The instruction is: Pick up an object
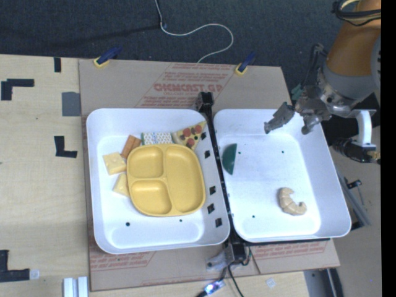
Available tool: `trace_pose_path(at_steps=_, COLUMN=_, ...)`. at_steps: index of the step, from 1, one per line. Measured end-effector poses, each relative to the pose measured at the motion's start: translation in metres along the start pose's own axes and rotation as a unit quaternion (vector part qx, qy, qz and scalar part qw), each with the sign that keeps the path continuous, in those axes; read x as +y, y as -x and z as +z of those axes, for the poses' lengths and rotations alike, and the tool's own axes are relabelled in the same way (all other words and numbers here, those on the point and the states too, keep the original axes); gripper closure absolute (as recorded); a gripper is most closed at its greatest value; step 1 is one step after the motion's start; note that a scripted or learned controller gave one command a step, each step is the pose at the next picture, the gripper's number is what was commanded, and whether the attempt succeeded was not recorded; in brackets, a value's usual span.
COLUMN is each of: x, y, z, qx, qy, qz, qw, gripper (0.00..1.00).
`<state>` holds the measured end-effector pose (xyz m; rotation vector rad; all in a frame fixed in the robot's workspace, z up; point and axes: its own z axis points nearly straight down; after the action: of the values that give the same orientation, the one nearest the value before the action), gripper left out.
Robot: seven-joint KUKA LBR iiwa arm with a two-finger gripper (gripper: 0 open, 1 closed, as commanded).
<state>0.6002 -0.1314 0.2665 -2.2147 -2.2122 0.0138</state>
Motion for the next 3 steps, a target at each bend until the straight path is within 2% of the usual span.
trace_pose_path(at_steps=1, x=0.002, y=0.0, z=-0.008, qx=-0.001, qy=0.006, qz=-0.001, qw=1.0, gripper=0.0)
trace_pose_path(at_steps=2, x=-0.005, y=-0.003, z=0.054, qx=-0.001, qy=0.004, qz=-0.001, qw=1.0, gripper=0.0)
trace_pose_path(at_steps=3, x=0.002, y=-0.004, z=0.098, qx=-0.001, qy=0.005, qz=-0.001, qw=1.0, gripper=0.0)
